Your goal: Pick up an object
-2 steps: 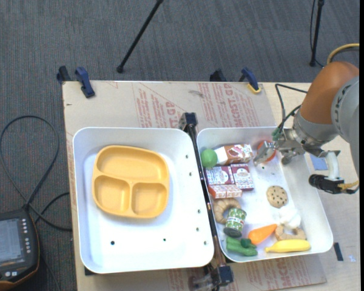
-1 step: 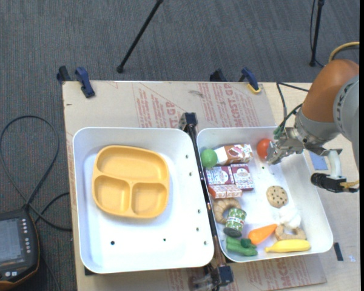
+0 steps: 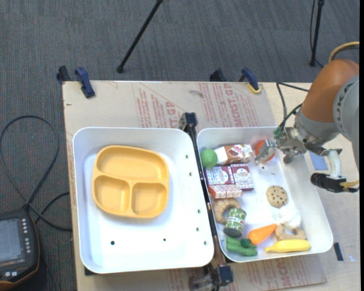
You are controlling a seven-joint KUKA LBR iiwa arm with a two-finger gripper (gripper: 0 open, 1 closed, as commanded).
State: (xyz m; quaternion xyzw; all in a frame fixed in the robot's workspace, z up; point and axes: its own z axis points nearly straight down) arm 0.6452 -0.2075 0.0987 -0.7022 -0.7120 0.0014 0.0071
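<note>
Tool (image 3: 268, 151) low in right bin (image 3: 308, 190) — cookie (image 3: 277, 196), cartons (image 3: 229, 177) near.

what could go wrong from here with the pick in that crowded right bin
1. The end effector sits at the upper part of the right white bin, close to its far rim; descending there it might clip the wall.
2. The brown rectangular packet and the red carton boxes lie packed together, so a grasp may nudge neighbours or catch two.
3. The round chocolate-chip cookie lies flat and may slip from a pinch.

arm (image 3: 343, 102) cut off at right edge
</note>
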